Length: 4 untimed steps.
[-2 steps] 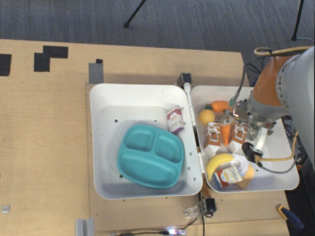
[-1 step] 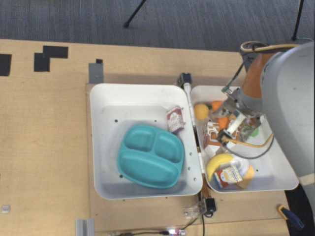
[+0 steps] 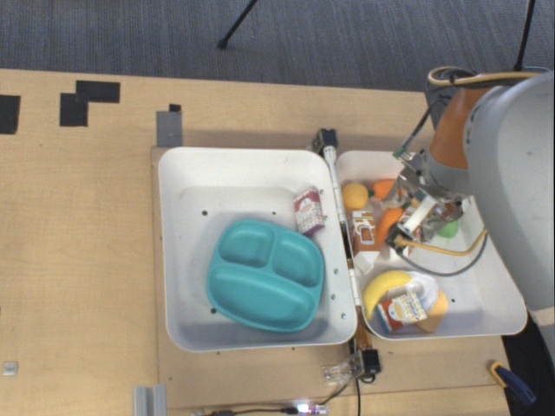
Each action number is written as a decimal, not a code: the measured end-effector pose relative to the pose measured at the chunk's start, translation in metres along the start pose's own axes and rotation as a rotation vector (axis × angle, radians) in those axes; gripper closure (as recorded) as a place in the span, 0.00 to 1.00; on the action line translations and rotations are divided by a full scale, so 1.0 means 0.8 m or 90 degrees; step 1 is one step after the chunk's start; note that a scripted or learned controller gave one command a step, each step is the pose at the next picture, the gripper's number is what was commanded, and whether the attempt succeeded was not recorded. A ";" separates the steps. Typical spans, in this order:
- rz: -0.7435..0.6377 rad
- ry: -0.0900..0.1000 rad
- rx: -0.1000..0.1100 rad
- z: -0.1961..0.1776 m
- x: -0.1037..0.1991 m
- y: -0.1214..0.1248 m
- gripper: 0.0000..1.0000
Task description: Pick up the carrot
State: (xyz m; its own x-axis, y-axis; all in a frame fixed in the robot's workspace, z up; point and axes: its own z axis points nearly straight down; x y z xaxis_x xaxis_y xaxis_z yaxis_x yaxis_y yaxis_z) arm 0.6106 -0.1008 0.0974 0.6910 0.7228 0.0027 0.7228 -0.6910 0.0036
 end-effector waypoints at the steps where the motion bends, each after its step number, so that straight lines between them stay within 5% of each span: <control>1: 0.113 -0.001 0.002 -0.139 -0.008 -0.111 1.00; 2: 0.112 -0.001 0.003 -0.139 -0.008 -0.111 0.00; 3: 0.139 0.002 -0.003 -0.015 -0.042 -0.038 0.00; 4: 0.258 -0.003 0.005 0.016 0.027 -0.005 0.00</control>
State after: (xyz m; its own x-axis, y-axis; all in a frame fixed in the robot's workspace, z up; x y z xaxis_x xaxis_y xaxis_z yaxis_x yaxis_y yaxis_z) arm 0.6227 -0.0820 0.0848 0.9203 0.3912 -0.0029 0.3912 -0.9203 -0.0037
